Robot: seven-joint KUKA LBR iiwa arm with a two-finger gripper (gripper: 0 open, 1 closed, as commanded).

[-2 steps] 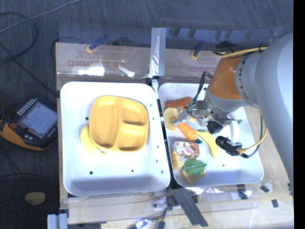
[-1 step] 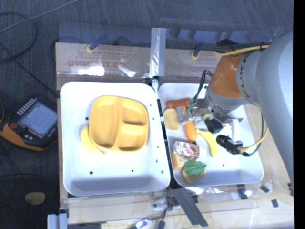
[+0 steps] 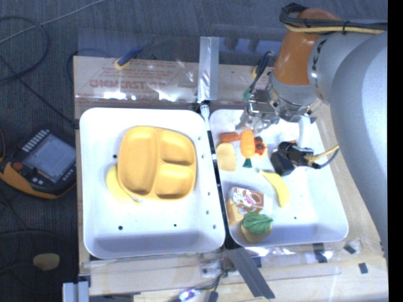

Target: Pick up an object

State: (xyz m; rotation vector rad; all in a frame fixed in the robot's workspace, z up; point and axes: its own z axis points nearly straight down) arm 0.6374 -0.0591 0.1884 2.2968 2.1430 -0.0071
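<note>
Two bins: side by side on the counter.
Left bin (image 3: 94, 231): holds a yellow tray (image 3: 156, 162).
Right bin (image 3: 315, 225): holds the toys.
Pincer (image 3: 255, 121): at the far left, directly over the carrot (image 3: 247, 143); open or clenched, cannot tell.
Carrot: under the pincer, apparently its target.

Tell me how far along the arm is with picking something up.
Done: the arm has reached over the right bin, with its claw low at the far end, just above the orange carrot. In hand: nothing visibly lifted; the carrot, banana and the other toys all lie in the bin, and I cannot tell how the claw is set. Left: grasp and lift. The yellow tray sits in the left bin.
</note>
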